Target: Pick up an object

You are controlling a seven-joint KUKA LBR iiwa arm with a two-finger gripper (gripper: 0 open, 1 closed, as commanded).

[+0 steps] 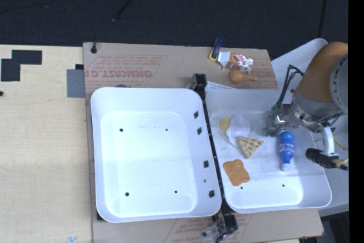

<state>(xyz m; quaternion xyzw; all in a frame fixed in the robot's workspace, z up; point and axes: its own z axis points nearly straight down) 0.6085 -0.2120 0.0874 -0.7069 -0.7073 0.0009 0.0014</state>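
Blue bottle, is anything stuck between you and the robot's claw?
Nothing visible is. The blue bottle lies in the right bin, just below the gripper, with bare bin floor between them. The waffle wedge lies off to the side.

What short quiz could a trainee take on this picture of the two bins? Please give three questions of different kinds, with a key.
1. True or false: the blue bottle lies in the right bin.
2. Which item lies nearest the front edge of that bin? A) waffle wedge B) orange flat piece C) clear wrapper
3. Fill in: the gripper hovers just ___ the bottle's far end.

Key: 1 true; 2 B; 3 beyond.
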